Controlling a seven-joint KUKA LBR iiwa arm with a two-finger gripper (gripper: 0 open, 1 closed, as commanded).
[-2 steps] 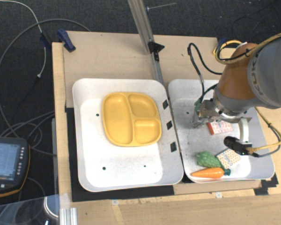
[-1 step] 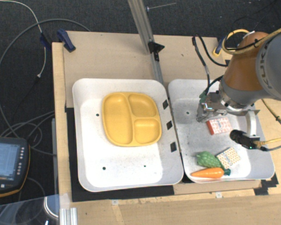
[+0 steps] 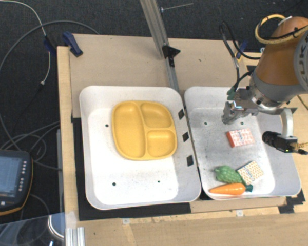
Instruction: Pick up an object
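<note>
Over right bin (image 3: 208, 99), gripper (image 3: 231, 116) hovers at 11 o'clock from red box (image 3: 240, 137), nothing held. Can't tell jaw state. Carrot (image 3: 227, 189), green toy (image 3: 227, 174) at 6 o'clock.

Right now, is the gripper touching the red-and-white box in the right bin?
Apart. The camera view shows bare bin floor between the gripper and the red-and-white box lying below it.

Both bins white: left bin (image 3: 95, 137) holds a plain yellow divided plate (image 3: 143, 129); right bin (image 3: 210, 137), grey-speckled, holds a red-and-white patterned box (image 3: 240, 137), a checked yellow-and-white packet (image 3: 251, 171), a bumpy green item (image 3: 227, 175) and an orange carrot (image 3: 227, 189). Arm (image 3: 282, 55) grey with orange band.
</note>
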